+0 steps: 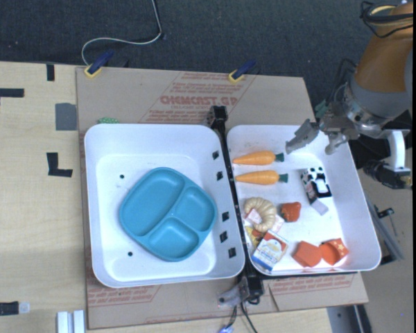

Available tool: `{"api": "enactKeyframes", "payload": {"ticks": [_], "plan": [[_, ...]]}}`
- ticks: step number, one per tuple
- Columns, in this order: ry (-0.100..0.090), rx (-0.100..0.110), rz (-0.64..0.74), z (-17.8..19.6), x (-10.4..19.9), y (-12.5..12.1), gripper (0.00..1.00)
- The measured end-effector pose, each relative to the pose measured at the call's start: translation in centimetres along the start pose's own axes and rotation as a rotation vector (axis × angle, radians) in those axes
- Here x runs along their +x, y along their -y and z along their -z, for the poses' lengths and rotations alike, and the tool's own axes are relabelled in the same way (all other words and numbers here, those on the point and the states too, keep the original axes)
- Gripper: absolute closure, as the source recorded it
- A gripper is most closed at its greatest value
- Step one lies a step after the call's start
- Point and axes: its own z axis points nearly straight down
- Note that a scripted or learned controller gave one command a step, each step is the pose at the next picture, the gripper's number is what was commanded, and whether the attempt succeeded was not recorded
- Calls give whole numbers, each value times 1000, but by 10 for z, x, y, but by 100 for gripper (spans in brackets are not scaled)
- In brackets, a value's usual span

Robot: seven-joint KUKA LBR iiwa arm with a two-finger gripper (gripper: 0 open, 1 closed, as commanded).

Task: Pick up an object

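White right bin (347, 186) has bare floor under the spread, unladen hand (317, 138) by 2 carrots (255, 168).

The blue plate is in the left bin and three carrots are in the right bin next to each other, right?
Almost. The blue plate is in the left bin, but the camera view shows two carrots in the right bin, not three: an upper carrot and a lower carrot, lying side by side.
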Motion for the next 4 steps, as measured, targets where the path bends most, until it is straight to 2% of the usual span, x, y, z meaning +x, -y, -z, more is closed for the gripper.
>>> {"api": "enactKeyframes", "payload": {"ticks": [1, 2, 3, 4], "plan": [[-1, 3, 0, -98, 36, -39, 0], [9, -22, -1, -168, 41, -9, 0], [21, -27, -5, -157, 35, -10, 100], [21, -26, -5, -157, 35, -10, 0]]}}
